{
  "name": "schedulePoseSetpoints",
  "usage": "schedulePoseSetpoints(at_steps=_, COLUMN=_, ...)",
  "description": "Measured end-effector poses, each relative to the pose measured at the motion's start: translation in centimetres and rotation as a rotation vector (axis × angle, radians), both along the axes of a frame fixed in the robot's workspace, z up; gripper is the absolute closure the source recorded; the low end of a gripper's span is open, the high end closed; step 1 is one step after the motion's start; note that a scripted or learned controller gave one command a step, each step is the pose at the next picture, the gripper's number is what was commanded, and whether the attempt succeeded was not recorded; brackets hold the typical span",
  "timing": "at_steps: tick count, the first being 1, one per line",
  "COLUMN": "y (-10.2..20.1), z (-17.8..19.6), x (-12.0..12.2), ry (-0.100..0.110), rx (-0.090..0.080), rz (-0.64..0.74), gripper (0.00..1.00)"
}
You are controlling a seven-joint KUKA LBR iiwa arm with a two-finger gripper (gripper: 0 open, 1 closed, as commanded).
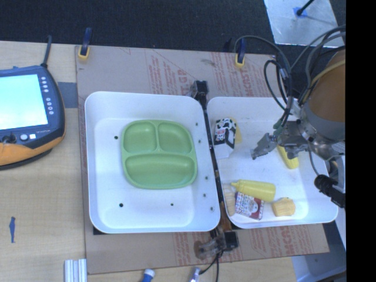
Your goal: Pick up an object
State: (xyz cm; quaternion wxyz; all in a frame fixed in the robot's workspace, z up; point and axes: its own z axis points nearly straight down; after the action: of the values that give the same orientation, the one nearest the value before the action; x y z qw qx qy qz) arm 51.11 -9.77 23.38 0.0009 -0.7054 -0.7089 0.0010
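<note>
The arm reaches in over the right bin [320, 216], and its end effector [264, 148] hangs low over the bin's bare middle, pointing leftward. Its fingers are small and dark against the white floor, so whether they stand apart or together cannot be told from this view; nothing is seen between them.

The candidates for picking all lie in the right bin. A black-and-white cow-patterned toy [225, 133] sits against the bin's left wall, near the end effector and to its left. A small yellow piece [290, 157] lies just beside the wrist, partly tucked under it. Along the near edge lie a yellow mustard bottle [255, 188], a red-and-white packet [248, 205] touching it, and a yellow chunk [284, 207] just right of them. The left bin [100, 210] holds a green divided plate [158, 154].

To do the step well, the arm should probably choose an item standing free, such as the cow-patterned toy, centre the fingers over it with clearance from the wall, descend squarely and close only once the item sits between them. The bottle and packet, lying in contact, risk a muddled grasp.
</note>
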Motion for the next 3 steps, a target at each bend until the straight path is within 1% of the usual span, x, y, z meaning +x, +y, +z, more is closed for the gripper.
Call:
schedulePoseSetpoints(at_steps=1, y=-2.1, z=-10.3, x=-1.3, ry=0.002, rx=-0.001, rz=0.001, gripper=0.0)
schedulePoseSetpoints(at_steps=2, y=-0.4, z=-13.4, x=-3.5, ry=-0.001, rx=0.0, rz=0.0, gripper=0.0)
schedulePoseSetpoints(at_steps=3, y=-5.9, z=-12.1, x=3.6, ry=-0.001, rx=-0.001, rz=-0.003, gripper=0.0)
